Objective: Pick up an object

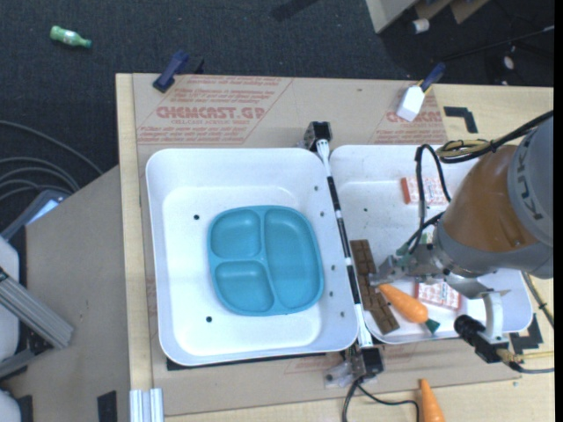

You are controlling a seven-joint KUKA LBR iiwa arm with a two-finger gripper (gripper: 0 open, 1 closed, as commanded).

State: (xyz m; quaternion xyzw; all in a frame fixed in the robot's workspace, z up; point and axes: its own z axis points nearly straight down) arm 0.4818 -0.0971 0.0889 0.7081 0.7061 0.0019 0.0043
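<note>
A toy carrot with an orange body and a green tip lies near the front of the right bin. Beside it on the left lies a long brown bar, running along the bin's left wall. Small red-and-white packets rest just right of the carrot, and another packet lies farther back. My gripper reaches down from the right, right above the carrot and the brown bar. The arm's orange band and grey wrist cover the middle of the bin.
The left bin holds a blue divided plate. A black clamp sits at the back between the bins. A second orange item lies on the bench's front edge. A black cable loops above the right bin.
</note>
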